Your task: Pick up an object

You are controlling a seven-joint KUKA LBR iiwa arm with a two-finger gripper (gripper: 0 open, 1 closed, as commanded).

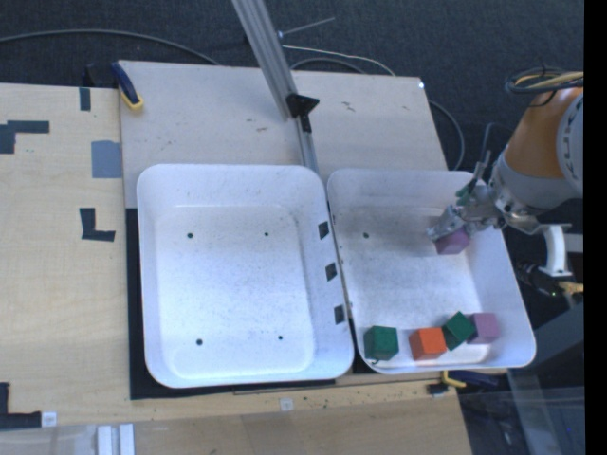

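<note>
The end effector (453, 227) is seen over the upper right part of the right bin (398, 192), reached in from the bin's right side on the grey arm (545, 159) with its orange band. A purple block (453, 242) is seen right at the fingertips, touching or just under them; whether it is gripped between the fingers, and whether they are open or closed, cannot be told. Along the right bin's near wall a row of four blocks is laid: a green block (381, 341) toward the bin's left corner, an orange block (427, 342) beside it, a dark green block (459, 329) touching the orange one, and a pale purple block (487, 326) nearest the bin's right corner. The left bin (152, 197) is set just left of the right bin, both on the surface (57, 254). A metal rail (268, 50) is slanted behind the right bin's far left corner.
</note>
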